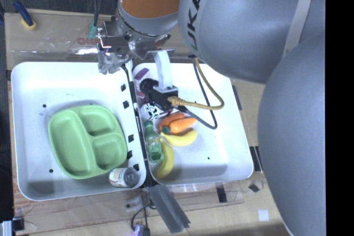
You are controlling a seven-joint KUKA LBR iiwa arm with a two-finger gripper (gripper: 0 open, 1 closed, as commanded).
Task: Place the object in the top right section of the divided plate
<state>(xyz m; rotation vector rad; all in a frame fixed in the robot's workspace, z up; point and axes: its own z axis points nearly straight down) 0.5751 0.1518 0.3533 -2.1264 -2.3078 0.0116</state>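
Bench edge at far left bears a blue tool [24, 14], outside the bins. Next comes the left bin [33, 85], and in it the plate [83, 141] – green, three sections, lying flat and turned a little askew, nearer the front wall than the back. At that bin's front right corner a can [125, 177] lies on its side, just beside the plate's rim and against the wall shared with the other bin.

Over the left bin's back right corner hangs the claw [110, 61], well apart from the plate. Whether it is spread or pressed together I cannot tell, and nothing can be seen pinched in it.

Past the shared wall, the right bin [232, 119] has its things crowded on its left side. A purple-and-white thing [140, 72] sits at the back. A green bottle [152, 145] lies along the wall. Just right of it a carrot [180, 125] rests touching a banana [181, 139], and a second banana [165, 162] curves toward the front wall. Which of these is the task's object I cannot tell – all lie outside the plate.

The arm [243, 14], grey with its orange band, looms over the right bin's back and right side.
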